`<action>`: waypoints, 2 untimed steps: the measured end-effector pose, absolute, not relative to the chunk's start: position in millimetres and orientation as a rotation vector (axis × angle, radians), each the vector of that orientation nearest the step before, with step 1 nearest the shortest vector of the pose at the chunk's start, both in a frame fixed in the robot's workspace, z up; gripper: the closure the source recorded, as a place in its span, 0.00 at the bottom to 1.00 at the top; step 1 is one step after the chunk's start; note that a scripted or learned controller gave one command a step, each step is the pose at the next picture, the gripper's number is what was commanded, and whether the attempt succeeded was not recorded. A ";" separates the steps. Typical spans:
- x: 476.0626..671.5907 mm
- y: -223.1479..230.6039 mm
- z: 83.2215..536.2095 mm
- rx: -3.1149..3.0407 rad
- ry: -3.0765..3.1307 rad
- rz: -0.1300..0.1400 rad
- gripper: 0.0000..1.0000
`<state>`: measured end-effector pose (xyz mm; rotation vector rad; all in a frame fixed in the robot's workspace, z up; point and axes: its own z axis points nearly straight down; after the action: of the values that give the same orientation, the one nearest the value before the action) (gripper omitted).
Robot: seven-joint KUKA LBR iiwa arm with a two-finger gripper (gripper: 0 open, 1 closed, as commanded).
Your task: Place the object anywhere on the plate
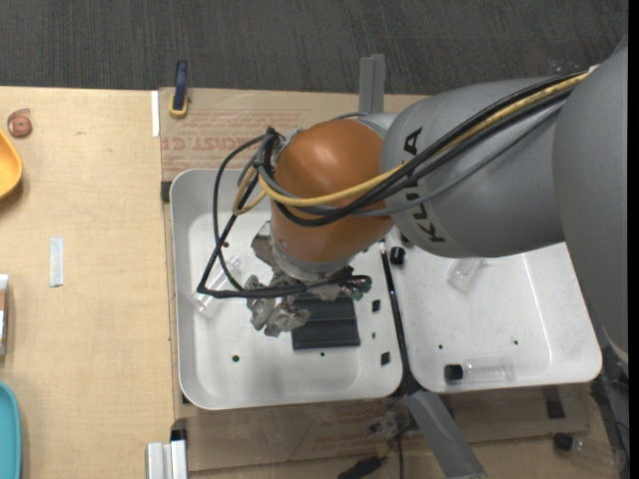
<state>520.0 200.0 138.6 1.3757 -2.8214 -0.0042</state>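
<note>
My gripper [283,314] hangs low over the middle of the left white bin [200,367], under the orange band [324,183] of the arm. Its metal end is close to the bin floor, and a black block [325,326] sits right beside it on the right. The wrist and a loop of black cable hide the bin floor beneath them. Whether anything is between the fingers cannot be made out. A small clear piece [206,302] lies near the bin's left wall.
The right bin [559,367] holds a small black piece [396,255], another black piece [454,372] and clear pieces [465,273]. An orange thing [6,168] and a teal thing [6,437] lie at the bench's left edge. The arm covers the upper right.
</note>
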 end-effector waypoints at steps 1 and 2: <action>574.5 219.4 233.1 1.645 -2.682 -0.003 1.00; 513.4 208.2 248.1 1.749 -2.612 -0.003 1.00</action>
<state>513.4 208.2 248.1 1.7491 -2.6118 -0.0028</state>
